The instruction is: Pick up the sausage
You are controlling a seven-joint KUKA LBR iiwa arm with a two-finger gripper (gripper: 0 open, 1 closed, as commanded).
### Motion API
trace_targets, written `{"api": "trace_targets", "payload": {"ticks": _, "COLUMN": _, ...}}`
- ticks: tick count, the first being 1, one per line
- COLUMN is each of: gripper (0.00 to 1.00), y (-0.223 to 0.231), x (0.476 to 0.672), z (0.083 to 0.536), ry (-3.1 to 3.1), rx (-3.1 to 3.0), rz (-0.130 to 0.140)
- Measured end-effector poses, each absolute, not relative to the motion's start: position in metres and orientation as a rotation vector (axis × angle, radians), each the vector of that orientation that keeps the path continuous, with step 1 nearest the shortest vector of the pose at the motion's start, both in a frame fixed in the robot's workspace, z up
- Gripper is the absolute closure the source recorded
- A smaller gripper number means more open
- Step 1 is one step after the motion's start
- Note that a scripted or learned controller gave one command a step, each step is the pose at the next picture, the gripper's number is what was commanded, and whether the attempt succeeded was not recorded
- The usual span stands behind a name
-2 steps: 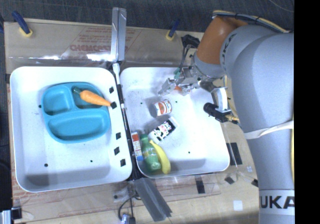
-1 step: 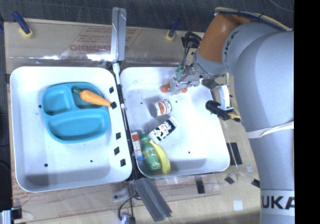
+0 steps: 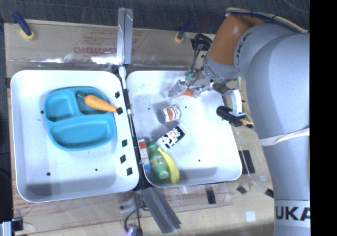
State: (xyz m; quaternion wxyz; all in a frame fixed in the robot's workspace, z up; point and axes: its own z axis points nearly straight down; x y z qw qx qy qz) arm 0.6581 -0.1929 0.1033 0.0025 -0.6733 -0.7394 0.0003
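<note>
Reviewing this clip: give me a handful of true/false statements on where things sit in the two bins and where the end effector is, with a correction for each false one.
1. The carrot lies in the blue divided tray. True.
2. The blue divided tray is in the right bin. False: it is in the left bin.
3. The banana lies near the front edge of the right bin. True.
4. The end effector hovers over the left bin. False: it is over the back part of the right bin.
5. The small can lies in the right bin, in front of the end effector. True.
</note>
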Motion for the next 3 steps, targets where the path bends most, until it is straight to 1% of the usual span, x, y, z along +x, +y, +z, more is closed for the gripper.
{"api": "trace_targets", "payload": {"ticks": 1, "gripper": 1.00, "y": -0.192, "x": 0.659, "z": 0.114, "ry": -2.325, "rx": -2.108, "rz": 0.001}}
{"api": "trace_targets", "payload": {"ticks": 2, "gripper": 0.00, "y": -0.192, "x": 0.659, "z": 0.114, "ry": -2.325, "rx": -2.107, "rz": 0.001}}
{"api": "trace_targets", "payload": {"ticks": 3, "gripper": 0.00, "y": -0.208, "x": 0.658, "z": 0.120, "ry": -2.456, "rx": -1.965, "rz": 0.000}}
